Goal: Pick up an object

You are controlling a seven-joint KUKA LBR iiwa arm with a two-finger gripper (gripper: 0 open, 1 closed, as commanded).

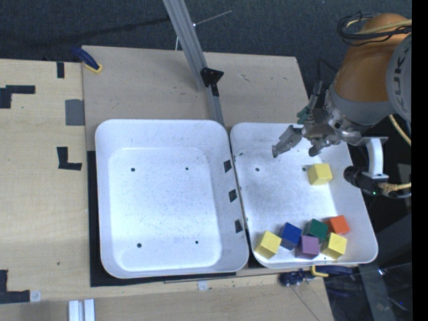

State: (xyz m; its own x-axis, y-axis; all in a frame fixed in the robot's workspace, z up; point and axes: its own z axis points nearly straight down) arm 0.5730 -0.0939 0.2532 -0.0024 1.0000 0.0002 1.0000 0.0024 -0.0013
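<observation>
The grey arm with its orange band (pixel 374 45) reached in from the right, and its hand (pixel 299 146) hung over the upper part of the right bin (pixel 267 199), above bare white floor. Its two fingers (pixel 283 144) stood spread apart with nothing between them, so no grasp had yet been made. The nearest candidate, a lone yellow block (pixel 320 173), lay in the same bin just beside the hand, toward the lower right of it, apparently untouched. The other blocks sat clustered along the bin's near edge: a second yellow cube (pixel 269 243), a blue one (pixel 291 234), a purple one (pixel 310 245), a green one (pixel 317 230), an orange one (pixel 339 225) and another yellow one (pixel 336 245). The left bin (pixel 160 199) on the desk (pixel 40 212) held no blocks. Judged from this, the task stood at its start: the hand remained to be brought over a block, lowered, closed and lifted.
</observation>
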